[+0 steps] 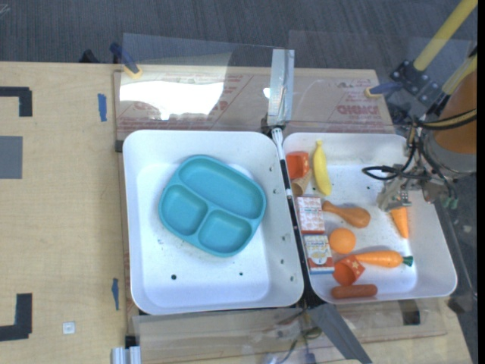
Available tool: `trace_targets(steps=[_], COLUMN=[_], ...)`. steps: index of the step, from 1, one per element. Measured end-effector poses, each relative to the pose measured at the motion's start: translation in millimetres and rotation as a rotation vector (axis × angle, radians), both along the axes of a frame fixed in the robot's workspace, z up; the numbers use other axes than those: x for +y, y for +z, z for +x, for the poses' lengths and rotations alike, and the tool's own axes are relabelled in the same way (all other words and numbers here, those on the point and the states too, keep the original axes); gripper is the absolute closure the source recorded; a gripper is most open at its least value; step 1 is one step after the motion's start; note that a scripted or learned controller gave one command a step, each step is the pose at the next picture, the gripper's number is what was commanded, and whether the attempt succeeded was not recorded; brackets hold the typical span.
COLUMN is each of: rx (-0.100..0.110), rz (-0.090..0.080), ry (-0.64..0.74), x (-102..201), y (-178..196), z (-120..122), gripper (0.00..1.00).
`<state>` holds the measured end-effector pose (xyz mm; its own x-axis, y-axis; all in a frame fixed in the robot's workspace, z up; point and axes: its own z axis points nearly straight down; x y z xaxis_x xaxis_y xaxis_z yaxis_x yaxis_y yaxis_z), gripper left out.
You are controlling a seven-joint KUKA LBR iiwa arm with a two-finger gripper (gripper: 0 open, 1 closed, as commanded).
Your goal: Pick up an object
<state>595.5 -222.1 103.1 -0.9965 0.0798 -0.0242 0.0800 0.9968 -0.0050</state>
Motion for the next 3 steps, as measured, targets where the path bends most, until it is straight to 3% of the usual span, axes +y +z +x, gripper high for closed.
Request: trace_targets(steps=[1, 2, 3], rx=[0.002, 0.015, 0.001], rz=[0.001, 0.007, 0.002], ry=[0.0, -0.053, -0.051], x=[0, 1, 1], y=[-1, -15, 0], z=[0, -12, -8], gripper=[0.0, 0.0, 1.0])
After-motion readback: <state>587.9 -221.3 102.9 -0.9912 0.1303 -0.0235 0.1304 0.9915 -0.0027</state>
